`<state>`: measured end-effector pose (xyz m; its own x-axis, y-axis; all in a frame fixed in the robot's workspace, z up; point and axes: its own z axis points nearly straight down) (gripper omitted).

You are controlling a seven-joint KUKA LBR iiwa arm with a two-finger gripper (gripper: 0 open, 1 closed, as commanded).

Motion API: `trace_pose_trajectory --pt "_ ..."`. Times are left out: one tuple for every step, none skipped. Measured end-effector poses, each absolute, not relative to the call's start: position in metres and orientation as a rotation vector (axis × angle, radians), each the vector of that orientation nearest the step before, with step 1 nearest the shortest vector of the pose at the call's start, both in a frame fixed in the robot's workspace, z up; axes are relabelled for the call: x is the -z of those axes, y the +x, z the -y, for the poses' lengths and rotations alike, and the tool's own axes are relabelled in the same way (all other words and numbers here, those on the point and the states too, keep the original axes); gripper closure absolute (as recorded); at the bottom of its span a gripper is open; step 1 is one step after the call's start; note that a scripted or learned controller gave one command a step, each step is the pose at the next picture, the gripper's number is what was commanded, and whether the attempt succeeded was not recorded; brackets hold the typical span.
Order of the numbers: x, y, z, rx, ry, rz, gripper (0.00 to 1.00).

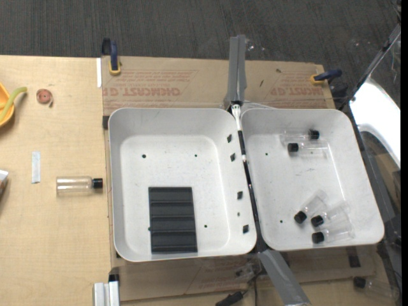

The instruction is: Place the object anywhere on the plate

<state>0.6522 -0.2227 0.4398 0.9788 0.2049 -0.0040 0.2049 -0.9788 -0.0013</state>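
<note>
A black ribbed rectangular plate (172, 220) lies flat in the left bin (127, 139), near its front wall. In the right bin (357, 171) lie several small clear vials with black caps. Two of them (305, 142) rest close together toward the back. Three more (322, 222) are clustered at the front right corner, lying on their sides.
A clear black-capped bottle (78, 183) lies on the wooden bench left of the bins, near a white strip (36, 167), a small red disc (43, 95) and a yellow object (6, 104). Cardboard (166, 85) lies under the bins, held by clamps (109, 53).
</note>
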Motion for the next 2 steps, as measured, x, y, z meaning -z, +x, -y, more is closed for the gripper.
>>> trace_pose_trajectory --pt "-0.440 0.566 0.223 -0.008 -3.125 0.311 0.00" --pt "-0.439 0.644 0.205 -0.007 -3.125 0.315 0.00"
